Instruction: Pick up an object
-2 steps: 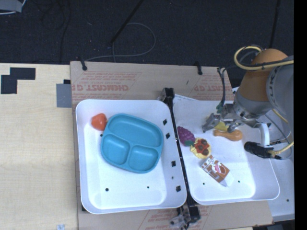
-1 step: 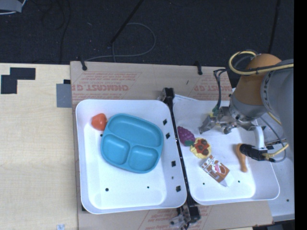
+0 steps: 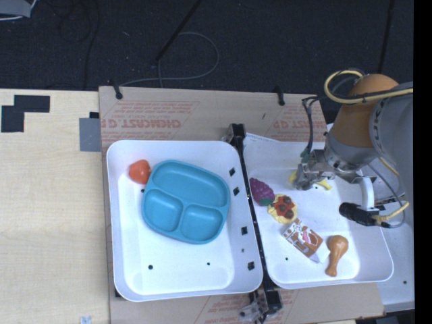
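We are looking down on two white bins: the left bin is bearing a blue divided plate with an orange-red ball just beside its upper left corner. The arm is reaching in over the right bin — much of its body is running off the picture's edge. Its gripper is hanging low at the bin's upper part, over something yellow mostly hidden beneath it; we cannot tell how it is set. Below and left are lying a purple fruit, a yellow piece with red spots, a small printed carton and a brown drumstick — all apart from the gripper.
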Controlling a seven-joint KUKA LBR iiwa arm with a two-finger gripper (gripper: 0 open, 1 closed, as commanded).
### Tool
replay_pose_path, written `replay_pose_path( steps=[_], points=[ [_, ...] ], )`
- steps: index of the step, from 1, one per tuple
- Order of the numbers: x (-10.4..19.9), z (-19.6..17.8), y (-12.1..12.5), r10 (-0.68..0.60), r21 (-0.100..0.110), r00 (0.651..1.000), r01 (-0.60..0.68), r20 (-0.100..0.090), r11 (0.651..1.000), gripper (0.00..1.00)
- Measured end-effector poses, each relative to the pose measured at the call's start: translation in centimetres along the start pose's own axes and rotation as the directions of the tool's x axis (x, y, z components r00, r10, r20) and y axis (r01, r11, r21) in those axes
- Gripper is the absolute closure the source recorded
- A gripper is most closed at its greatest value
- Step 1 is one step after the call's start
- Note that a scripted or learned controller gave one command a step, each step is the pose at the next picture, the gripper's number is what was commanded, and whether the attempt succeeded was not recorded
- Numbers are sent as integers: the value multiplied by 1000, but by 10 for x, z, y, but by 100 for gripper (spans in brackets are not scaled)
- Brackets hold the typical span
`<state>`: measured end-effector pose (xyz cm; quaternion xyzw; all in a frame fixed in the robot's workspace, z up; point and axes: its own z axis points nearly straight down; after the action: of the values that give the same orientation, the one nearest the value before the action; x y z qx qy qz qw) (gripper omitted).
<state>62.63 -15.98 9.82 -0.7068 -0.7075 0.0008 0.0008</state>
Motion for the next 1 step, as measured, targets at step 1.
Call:
replay_pose_path(
  steps=[1],
  points=[
    [4,-62,0,0,-3,1000,0,0,1000,100]
  ],
)
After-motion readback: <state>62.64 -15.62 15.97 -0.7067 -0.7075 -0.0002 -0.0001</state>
